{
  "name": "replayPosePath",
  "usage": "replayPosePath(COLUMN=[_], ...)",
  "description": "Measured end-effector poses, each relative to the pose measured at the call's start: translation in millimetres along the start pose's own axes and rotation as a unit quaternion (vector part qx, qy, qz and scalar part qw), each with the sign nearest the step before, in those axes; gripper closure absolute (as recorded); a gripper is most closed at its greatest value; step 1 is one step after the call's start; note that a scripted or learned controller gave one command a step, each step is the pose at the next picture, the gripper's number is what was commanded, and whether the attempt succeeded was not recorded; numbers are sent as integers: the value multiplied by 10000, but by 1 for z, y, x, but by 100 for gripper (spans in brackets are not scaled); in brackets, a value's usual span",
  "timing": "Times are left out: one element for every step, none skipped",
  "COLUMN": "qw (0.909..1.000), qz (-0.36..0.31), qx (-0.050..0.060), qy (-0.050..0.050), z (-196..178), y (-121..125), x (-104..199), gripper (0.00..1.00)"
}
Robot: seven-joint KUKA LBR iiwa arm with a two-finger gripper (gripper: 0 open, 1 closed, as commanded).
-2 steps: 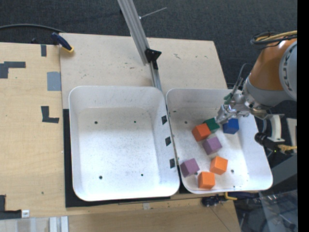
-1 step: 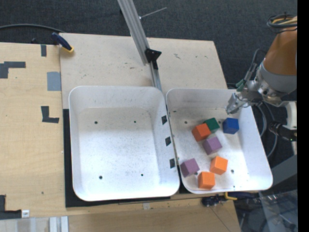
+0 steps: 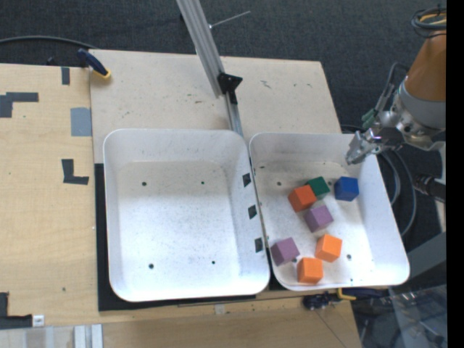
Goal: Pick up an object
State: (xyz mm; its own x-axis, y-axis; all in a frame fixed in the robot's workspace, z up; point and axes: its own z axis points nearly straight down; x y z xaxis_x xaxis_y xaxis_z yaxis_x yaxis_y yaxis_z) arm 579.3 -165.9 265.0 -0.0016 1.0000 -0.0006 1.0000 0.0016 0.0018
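The end effector [image 3: 357, 153] hovers above the right bin's [image 3: 384, 216] far right rim; its jaw state cannot be determined. Nearest candidate: the blue cube [image 3: 347, 188], just below it. Descend vertically, centred, clear of the adjacent green cube [image 3: 319, 188].

Dark grey carpet floor [image 3: 304, 20] runs across the top of the frame. Below it lies the pale wooden tabletop [image 3: 159, 85], with grey tape patches [image 3: 80, 122] stuck at the left. A slanted aluminium rail [image 3: 199, 35] comes down from the top centre. A black cable [image 3: 43, 42] curls in at the upper left.
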Motion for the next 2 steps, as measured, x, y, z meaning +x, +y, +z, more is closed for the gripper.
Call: replayPosePath(qw=[10000,10000], qz=[-20,-25], qx=[15,9], qy=[6,11], z=[15,11], y=[21,41], x=[48,100], gripper=[100,100])
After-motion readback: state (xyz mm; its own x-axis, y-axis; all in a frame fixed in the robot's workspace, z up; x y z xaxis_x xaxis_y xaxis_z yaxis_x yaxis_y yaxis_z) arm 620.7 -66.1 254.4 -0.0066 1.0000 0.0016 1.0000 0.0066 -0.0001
